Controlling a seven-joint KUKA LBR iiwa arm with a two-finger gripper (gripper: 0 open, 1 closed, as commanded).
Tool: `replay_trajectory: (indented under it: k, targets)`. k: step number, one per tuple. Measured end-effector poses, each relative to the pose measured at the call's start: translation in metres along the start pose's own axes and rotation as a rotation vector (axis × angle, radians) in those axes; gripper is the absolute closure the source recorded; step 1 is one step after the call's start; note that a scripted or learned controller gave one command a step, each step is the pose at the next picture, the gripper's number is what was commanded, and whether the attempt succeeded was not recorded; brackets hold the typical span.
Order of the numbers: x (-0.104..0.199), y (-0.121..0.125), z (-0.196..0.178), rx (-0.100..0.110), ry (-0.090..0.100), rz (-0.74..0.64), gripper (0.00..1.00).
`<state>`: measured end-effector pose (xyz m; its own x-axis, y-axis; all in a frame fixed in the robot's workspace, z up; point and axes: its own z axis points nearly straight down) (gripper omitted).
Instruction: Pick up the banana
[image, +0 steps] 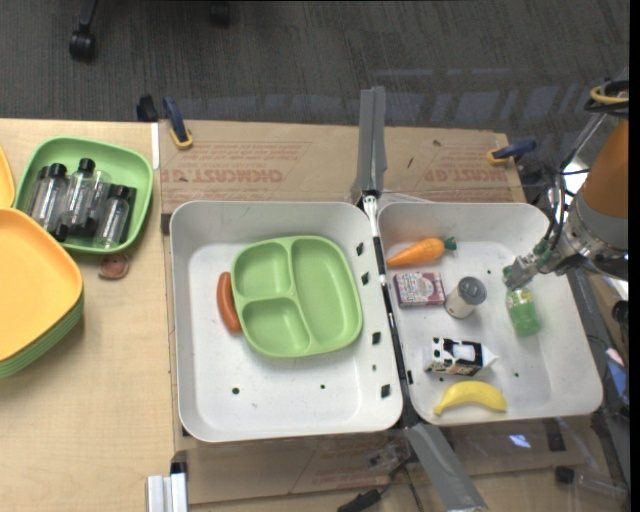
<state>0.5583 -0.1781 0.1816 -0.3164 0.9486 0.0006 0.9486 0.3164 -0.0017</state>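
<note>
Gripper (522, 272) sits over the right side of the right bin (560, 395), small and dark at the end of the grey arm that comes in from the right edge; whether it is open or closed I cannot tell from this slant. Just below it, close enough that they seem to touch, lies a translucent green bottle (523, 311), its neck pointing up toward the gripper. Left of the bottle stands a small grey can (466, 296), and beside that a pink and white packet (419, 289). Above the packet a carrot (417, 252) lies along the upper part of the bin, its green tip to the right. Lower down is a little black and white cow-patterned carton (457, 355).

Banana (470, 398) rests at the bottom of the right bin, near the lower wall and just beneath the carton, well apart from the gripper. It is plain yellow, short and curved, its back arched upward and both ends turned down, lying flat on the white floor.

In the left bin (200, 390) a green divided plate (297, 295) with three compartments lies in the middle, and a red-orange sausage (229, 301) lies just beside its left rim. On the bench to the left are a green tray of bottles (85, 193) and a stack of yellow plates (32, 290)
</note>
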Motion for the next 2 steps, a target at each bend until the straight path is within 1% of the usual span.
replay_trajectory:
  k: [1, 2]
  targets:
    - [0.064, -0.045, 0.091, 0.001, 0.001, 0.161, 1.0]
    - [0.041, -0.039, 0.091, 0.001, 0.0, 0.577, 1.0]
